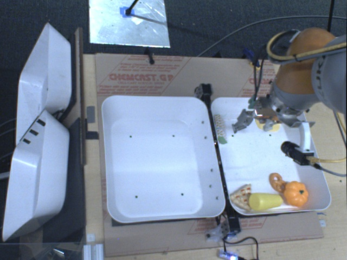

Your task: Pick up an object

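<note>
Tool [264, 117] half hides a yellow object [269, 125] beneath it.

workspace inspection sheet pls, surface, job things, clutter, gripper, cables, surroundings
surface: bench under printed cardboard, bearing the left bin and the right bin side by side.
job's things: in the right bin's near corner, a pizza slice toy, a yellow piece, a small pumpkin and a pretzel; a yellow item lies under the gripper.
clutter: narrow speckled strip along the right bin's left wall.
grippers: gripper low over the right bin's far part; jaws' state unclear.
cables: yellow hose and thin wires near the arm.
surroundings: spare white bins at left, metal sheet at top.
</note>
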Tool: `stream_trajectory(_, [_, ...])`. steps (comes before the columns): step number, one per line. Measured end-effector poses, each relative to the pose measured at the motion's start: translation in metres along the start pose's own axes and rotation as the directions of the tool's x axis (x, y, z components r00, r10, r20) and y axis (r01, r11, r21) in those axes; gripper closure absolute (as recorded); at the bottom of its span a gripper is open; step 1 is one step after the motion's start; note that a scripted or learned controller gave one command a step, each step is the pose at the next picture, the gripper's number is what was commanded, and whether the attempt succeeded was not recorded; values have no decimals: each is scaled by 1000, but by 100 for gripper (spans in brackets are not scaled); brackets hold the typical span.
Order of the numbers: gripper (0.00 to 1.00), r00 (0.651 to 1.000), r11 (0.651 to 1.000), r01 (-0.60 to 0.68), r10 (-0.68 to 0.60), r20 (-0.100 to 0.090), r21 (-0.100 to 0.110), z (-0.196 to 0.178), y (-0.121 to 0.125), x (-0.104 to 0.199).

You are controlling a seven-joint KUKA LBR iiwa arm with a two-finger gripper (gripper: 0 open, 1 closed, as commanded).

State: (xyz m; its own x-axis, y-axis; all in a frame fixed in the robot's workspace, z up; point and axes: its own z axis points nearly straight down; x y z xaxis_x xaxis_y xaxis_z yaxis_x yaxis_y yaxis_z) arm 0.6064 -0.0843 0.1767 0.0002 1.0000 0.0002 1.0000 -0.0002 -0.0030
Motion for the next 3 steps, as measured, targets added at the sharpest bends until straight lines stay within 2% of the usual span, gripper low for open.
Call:
stream_trajectory(1, [0,1000,1000,0,0,0,1,60,-6,-3])
stream_trajectory(2, [100,1000,1000,0,0,1,-5,47,-5,-3])
stream_trajectory(3, [100,1000,1000,-1,1,1,-7,3,-6,-9])
